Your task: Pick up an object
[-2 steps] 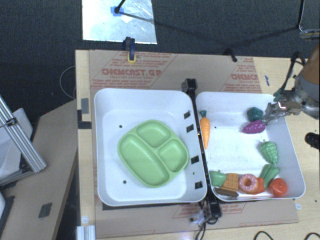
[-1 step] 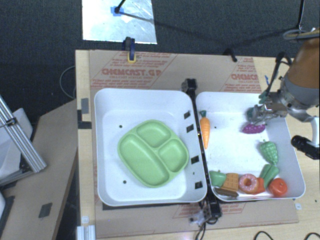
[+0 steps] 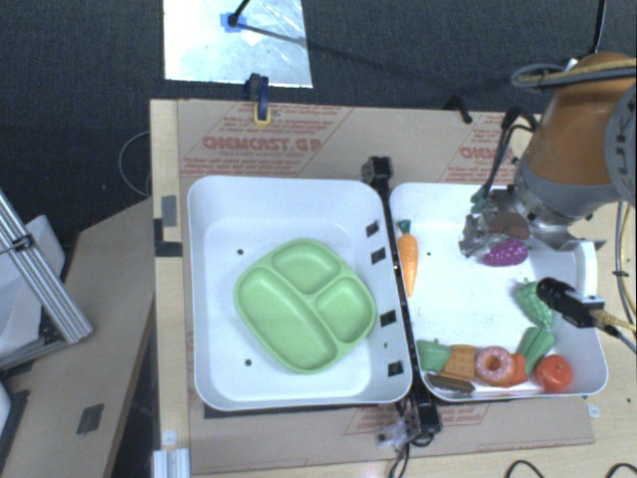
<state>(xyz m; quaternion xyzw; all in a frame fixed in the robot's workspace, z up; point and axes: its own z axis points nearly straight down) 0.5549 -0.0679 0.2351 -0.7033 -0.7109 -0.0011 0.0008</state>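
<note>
gripper (image 3: 485,235) low near right bin's (image 3: 448,297) far edge, touching purple grapes (image 3: 506,254), can't tell if clamped

The plate (image 3: 304,305) was pale green, the carrot (image 3: 406,255) orange, the grapes (image 3: 506,254) purple, the tomato (image 3: 553,370) red, both bins (image 3: 214,267) white.
</note>
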